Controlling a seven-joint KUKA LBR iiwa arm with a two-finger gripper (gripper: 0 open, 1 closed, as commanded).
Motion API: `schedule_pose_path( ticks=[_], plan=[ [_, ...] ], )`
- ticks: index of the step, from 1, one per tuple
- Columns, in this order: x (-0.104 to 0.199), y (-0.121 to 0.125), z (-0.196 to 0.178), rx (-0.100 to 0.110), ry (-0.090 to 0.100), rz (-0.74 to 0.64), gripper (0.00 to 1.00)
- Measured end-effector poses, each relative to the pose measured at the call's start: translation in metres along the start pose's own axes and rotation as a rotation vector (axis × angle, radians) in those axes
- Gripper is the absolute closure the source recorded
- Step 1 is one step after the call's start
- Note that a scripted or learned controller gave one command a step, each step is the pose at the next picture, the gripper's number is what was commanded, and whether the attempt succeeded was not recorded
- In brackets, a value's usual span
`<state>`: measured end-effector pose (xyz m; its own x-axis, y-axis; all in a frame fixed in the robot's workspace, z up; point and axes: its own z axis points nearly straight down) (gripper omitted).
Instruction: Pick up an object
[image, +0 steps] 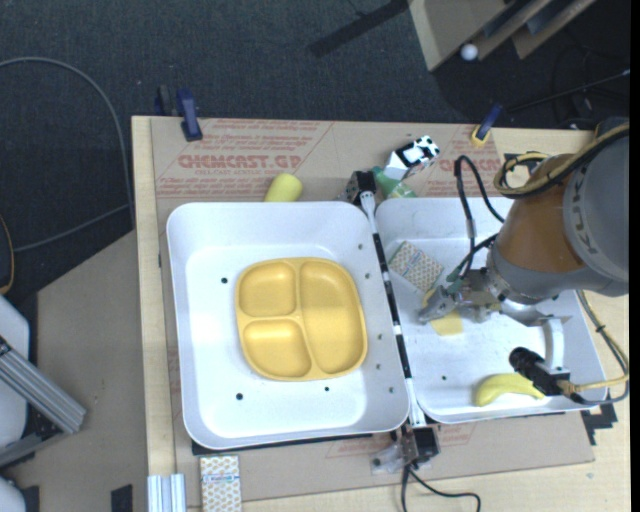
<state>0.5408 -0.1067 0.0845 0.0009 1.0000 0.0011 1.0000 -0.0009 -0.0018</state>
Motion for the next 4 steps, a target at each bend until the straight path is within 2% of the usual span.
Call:
schedule_pose_path(
  ticks=[1, 2, 3, 4],
  plan=[
    [-0.005, 0.004, 0.0, -0.003, -0.001, -0.001, 0.0],
    [0.009, 0.049, 0.0, -0.003, -0.001, -0.002, 0.0],
    [0.009, 0.023, 0.0, 0.001, 0.0, -0.001, 0.0],
    [0.009, 0.024, -0.01, -0.001, 0.0, -0.001, 1.0]
  ],
)
